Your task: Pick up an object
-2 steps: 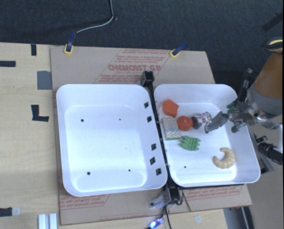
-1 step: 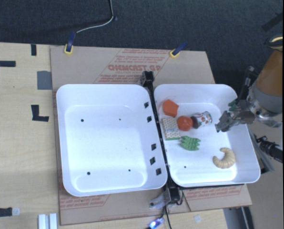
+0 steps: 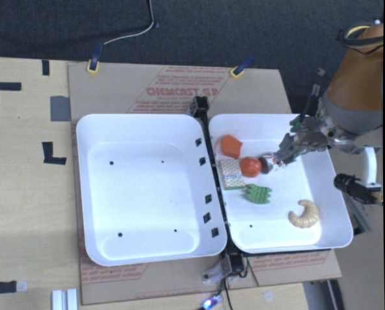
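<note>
The pincer (image 3: pixel 269 164) sits low in the right bin (image 3: pixel 322 237), touching a red ball (image 3: pixel 250 167).
I cannot tell if it pinches the ball. An orange block (image 3: pixel 230 145) lies just beyond; 1 croissant (image 3: pixel 304 214) lies nearer the front.

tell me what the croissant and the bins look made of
The croissant looks like moulded plastic toy food: smooth tan surface with a uniform sheen, though it's too small to be sure. The bins look like thin formed white plastic, going by their glossy walls and rounded corners.
</note>
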Controlling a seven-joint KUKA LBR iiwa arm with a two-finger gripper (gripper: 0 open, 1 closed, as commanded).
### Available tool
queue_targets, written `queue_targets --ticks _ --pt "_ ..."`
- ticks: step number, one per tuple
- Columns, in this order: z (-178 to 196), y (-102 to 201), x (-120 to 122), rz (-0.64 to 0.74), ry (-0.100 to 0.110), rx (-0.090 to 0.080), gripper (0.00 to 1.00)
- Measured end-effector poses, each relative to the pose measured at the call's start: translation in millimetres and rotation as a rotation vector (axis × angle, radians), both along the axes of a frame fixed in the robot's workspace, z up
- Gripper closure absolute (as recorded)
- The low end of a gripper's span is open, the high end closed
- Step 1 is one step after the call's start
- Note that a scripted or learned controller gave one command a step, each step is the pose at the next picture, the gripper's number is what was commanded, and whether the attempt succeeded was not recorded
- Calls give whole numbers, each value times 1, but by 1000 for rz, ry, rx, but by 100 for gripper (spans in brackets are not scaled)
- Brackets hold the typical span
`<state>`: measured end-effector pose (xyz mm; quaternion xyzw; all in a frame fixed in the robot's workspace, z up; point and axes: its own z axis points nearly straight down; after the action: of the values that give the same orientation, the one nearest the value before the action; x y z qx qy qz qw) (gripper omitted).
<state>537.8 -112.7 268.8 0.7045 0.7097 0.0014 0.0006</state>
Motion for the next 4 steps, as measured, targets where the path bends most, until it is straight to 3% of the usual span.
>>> queue_targets --ticks 1,2,3,4 --pt "-2 88 -57 2 8 2 100" --pt "93 152 -22 2 -7 0 100" --pt "112 218 -33 1 3 0 100" --pt "120 214 -32 -4 6 -3 100"
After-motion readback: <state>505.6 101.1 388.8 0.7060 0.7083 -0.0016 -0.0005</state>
